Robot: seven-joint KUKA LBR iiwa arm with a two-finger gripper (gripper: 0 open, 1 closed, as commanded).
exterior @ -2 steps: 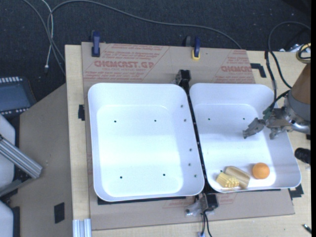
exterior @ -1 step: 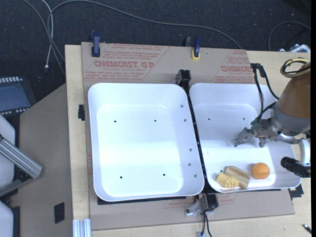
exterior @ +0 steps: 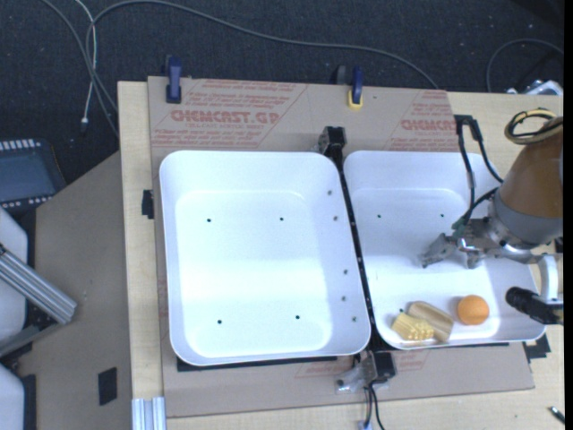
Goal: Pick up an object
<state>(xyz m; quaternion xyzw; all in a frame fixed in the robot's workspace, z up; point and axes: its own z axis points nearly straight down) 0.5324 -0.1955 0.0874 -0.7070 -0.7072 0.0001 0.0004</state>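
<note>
We found the gripper [exterior: 436, 252] over the right bin [exterior: 403, 182], its state impossible to tell, with the orange [exterior: 473, 309], bread [exterior: 431, 314] and corn [exterior: 413, 328] clustered at its five o'clock, where crowding against the bin's rim risked a failed grasp.

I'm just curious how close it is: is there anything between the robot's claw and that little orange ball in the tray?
No. In the camera view, only bare white bin floor separates the gripper from the orange ball.
</note>
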